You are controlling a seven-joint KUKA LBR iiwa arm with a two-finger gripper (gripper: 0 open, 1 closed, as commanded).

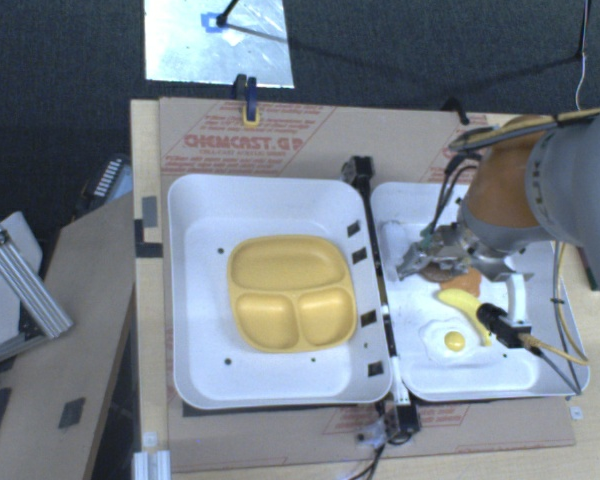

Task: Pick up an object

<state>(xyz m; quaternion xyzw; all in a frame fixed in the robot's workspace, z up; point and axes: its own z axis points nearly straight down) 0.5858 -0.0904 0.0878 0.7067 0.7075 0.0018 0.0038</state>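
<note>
Reaching stage: the end effector [423, 258] hangs low in the right bin [400, 208], just above the banana [460, 304] and fried egg [448, 341]; its grip cannot be judged. Next, descend squarely onto the banana.

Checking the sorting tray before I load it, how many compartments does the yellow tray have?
3: the yellow tray in the left bin has one wide compartment at the back and two smaller ones side by side in front.
</note>
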